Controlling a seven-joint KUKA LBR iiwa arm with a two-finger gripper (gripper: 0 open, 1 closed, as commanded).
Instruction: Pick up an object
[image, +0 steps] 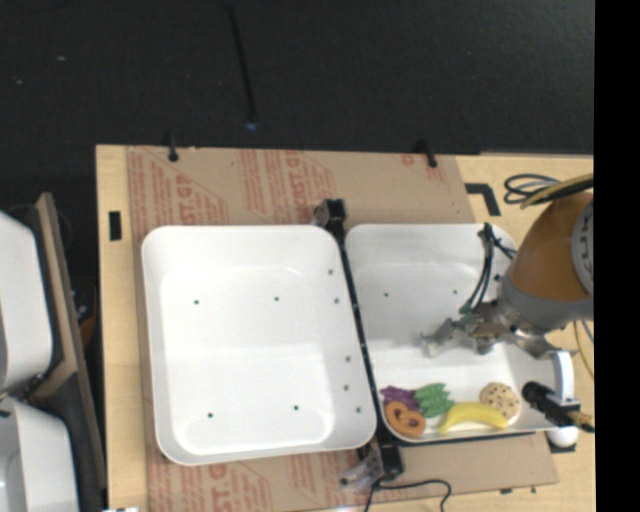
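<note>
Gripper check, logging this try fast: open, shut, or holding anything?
Grey two-finger gripper: cannot be told; it sits low in the right shallow white bin, nothing seen in it.

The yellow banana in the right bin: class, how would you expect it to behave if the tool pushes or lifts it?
The banana looks like a small toy, so probably light and stiff. Its curved, smooth-looking body may pivot or slip under a push. It lies against the bin's near wall, close beside the cookie and green piece, so a push would likely jostle them.
</note>
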